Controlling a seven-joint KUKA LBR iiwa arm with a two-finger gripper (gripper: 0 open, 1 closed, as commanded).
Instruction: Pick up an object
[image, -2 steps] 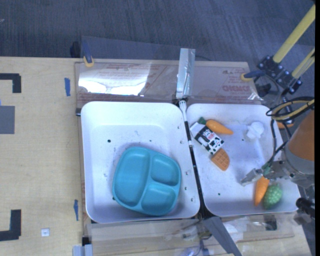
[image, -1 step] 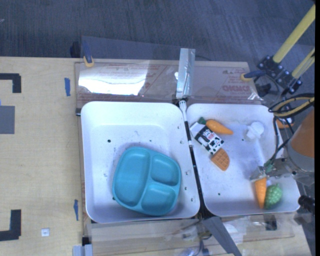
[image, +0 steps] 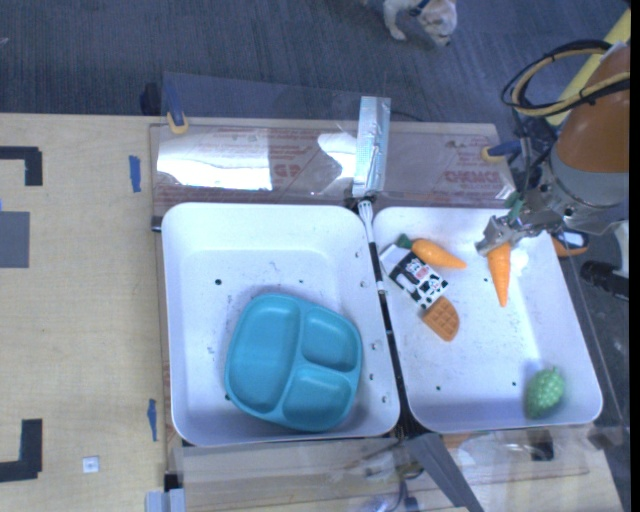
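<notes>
My gripper (image: 503, 238) is over the far right part of the right bin (image: 575, 330). It is shut on the thick end of an orange carrot (image: 499, 276), which hangs from the fingers with its tip pointing toward the bin's front. A second orange carrot with a green top (image: 437, 254) lies at the bin's far left. Beside it are a black-and-white carton (image: 418, 279) and a brown waffle piece (image: 441, 320). A green leafy ball (image: 545, 391) rests in the near right corner.
The left bin (image: 200, 250) holds a teal divided plate (image: 294, 361) toward its front. A metal divider (image: 371, 150) and clear panels stand behind the bins. Yellow and black cables (image: 545, 85) loop by the arm at the upper right.
</notes>
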